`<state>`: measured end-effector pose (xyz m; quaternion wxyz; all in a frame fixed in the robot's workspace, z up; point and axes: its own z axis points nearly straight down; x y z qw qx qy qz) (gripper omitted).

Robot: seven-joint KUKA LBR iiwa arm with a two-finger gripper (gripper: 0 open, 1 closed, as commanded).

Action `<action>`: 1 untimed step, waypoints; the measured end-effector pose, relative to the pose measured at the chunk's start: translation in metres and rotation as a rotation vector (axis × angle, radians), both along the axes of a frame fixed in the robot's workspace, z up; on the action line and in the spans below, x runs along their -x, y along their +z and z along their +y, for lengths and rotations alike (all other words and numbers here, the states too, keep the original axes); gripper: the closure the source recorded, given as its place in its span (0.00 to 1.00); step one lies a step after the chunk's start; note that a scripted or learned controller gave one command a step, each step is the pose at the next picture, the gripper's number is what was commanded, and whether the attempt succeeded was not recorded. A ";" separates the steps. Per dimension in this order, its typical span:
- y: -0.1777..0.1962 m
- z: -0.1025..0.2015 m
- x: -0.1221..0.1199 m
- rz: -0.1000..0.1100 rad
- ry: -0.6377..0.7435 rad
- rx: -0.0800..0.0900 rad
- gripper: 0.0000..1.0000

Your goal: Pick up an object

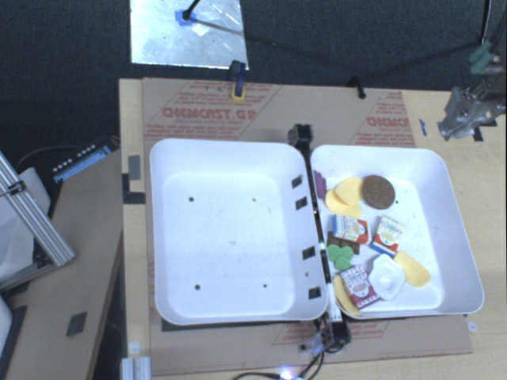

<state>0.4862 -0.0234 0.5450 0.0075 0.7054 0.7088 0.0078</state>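
Red-white carton (359, 286) lowest in right bin (444, 172); tool (467, 117) aloft, finger state unclear.

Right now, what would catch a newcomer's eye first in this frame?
The cluster of small colourful toy foods crowded into the right bin stands out first, with a brown round cookie-like disc at its far end. Next comes the contrast with the left bin, a broad white surface. The gripper sits high at the right edge, beyond the right bin's far corner.
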 end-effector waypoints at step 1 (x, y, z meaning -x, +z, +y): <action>-0.018 0.024 0.000 0.018 0.001 0.000 1.00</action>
